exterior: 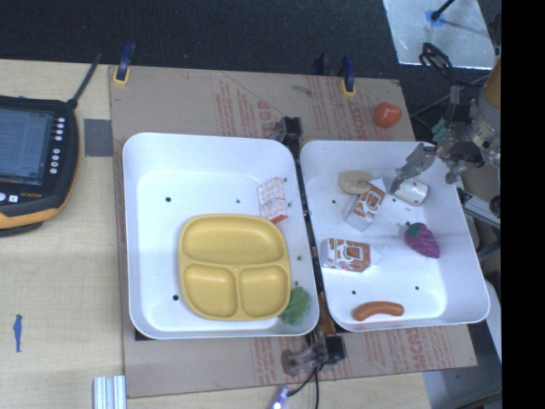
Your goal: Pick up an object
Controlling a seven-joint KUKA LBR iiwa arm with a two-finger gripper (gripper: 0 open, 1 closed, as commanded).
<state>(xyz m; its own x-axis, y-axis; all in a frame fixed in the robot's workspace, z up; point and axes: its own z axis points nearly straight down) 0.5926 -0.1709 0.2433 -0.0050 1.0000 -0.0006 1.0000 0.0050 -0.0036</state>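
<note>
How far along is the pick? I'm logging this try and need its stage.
Early stage. Done: the end effector has reached over the right bin, close to the small carton and the tan piece. In hand: nothing visibly between its fingers. Left: close on an object and lift it; the purple toy, the sausage and the flat carton all lie on the bin floor.

yellow tray (235, 266) fills left bin (145, 228); right bin (456, 292) centre open
</note>
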